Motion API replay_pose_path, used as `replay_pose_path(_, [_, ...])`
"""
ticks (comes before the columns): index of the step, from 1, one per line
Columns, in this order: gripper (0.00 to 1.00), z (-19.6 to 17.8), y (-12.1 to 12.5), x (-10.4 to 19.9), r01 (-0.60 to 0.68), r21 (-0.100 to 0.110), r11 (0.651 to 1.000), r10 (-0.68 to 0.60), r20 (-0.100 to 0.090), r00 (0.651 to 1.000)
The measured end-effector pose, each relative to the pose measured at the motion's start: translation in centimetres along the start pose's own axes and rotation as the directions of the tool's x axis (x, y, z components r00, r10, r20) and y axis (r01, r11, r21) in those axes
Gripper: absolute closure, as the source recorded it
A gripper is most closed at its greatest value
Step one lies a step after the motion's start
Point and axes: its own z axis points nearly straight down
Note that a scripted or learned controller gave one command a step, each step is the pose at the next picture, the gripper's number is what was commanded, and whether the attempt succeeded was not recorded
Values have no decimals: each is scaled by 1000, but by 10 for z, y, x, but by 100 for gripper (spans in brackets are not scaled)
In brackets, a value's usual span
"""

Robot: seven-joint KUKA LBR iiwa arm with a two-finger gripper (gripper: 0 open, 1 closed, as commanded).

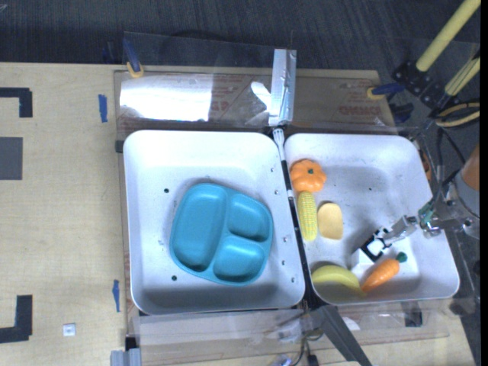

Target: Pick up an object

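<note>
The right bin holds several toy foods. A small orange pumpkin lies at its left wall, with a yellow corn cob just below it. A pale yellow piece rests beside the corn. At the front lie a yellow-green fruit and an orange carrot with a green top. My gripper reaches in low from the right side of this bin, just above the carrot and to the right of the pale yellow piece. I see nothing held in it.
The left bin holds a blue divided plate. A clear plastic sheet and a metal strip stand behind the bins. Yellow cables and tubing hang at the upper right.
</note>
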Motion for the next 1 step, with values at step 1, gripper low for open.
replay_pose_path(1, [0, 37, 5, 33, -40, -31, 999, 40, 15, 999])
